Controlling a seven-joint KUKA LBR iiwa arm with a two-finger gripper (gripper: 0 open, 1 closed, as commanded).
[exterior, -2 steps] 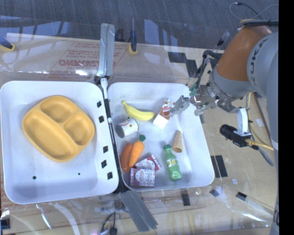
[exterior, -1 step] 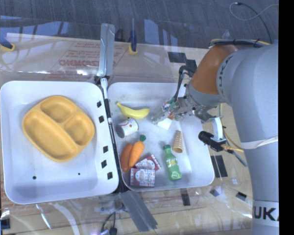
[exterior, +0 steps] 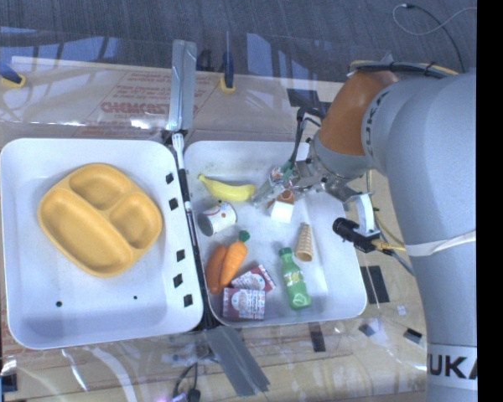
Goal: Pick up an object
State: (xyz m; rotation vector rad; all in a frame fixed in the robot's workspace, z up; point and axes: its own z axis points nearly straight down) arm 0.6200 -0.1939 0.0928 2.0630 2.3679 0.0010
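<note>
The hand point(exterior: 283, 184) hovers beside the banana point(exterior: 226, 190) — its grip state cannot be told.

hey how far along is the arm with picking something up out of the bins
Done so far: the arm has reached into the right bin, and its gripper sits low beside the banana.

In hand: nothing that can be seen. The fingers are too cluttered to read.

Left: the grasp and lift. The banana, carrot, green bottle, cone and pouch all lie on the bin floor. The yellow plate rests in the left bin.
</note>
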